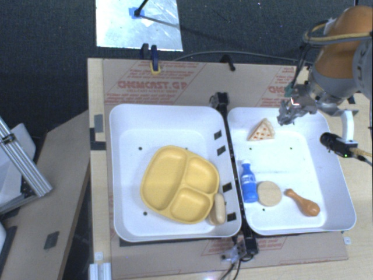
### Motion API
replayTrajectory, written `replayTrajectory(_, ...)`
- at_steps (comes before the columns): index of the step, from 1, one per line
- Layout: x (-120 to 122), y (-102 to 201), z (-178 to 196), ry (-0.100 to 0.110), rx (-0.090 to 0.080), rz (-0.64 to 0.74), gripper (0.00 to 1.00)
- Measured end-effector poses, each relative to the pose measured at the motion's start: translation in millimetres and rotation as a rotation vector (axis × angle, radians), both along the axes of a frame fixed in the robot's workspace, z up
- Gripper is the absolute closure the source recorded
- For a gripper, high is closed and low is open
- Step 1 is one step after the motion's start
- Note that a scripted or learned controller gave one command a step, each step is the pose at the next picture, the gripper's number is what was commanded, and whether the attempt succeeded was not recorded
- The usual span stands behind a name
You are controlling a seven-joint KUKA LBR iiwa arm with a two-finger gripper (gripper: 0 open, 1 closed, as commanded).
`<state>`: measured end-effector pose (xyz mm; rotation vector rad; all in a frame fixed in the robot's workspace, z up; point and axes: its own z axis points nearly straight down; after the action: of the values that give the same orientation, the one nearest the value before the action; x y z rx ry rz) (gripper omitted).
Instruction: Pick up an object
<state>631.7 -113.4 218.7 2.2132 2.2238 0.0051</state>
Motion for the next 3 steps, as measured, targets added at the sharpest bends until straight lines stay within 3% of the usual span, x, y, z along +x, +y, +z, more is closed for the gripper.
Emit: replayTrajectory(3, 5.8, 149.1, 3.3, 0.003, 0.002, 0.004, 1.0)
